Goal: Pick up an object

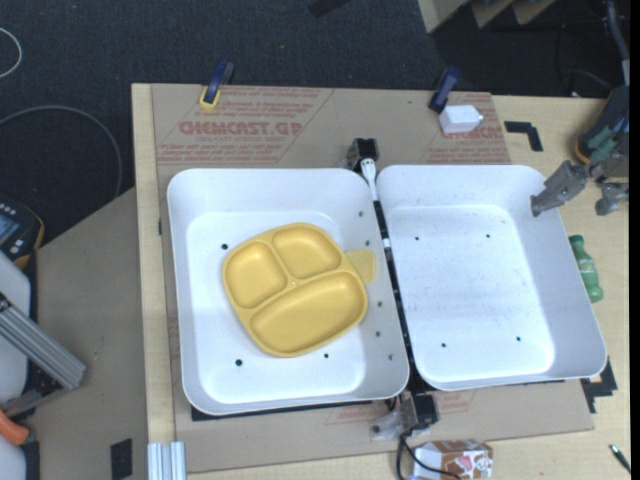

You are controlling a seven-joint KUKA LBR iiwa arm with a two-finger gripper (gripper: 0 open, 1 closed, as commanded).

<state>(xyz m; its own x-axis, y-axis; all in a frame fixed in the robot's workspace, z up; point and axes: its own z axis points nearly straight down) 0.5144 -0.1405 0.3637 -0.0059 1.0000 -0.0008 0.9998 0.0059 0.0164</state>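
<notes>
yellow divided plate (295, 288) in left bin (190, 208), tool (580, 183) well apart, right

Plastic bins and plate on a printed cardboard bench top.

The yellow divided plate (294, 288) looks like smooth moulded plastic with a soft sheen. Both white bins, left bin (190, 268) and right bin (560, 308), are smooth plastic, the right one finely speckled. The bench sheet (300, 118) under them is matt brown cardboard with red print. The gripper (585, 183) at the right bin's far right corner appears dull grey metal. The floor (100, 28) beyond looks like dark, rough carpet.
</notes>
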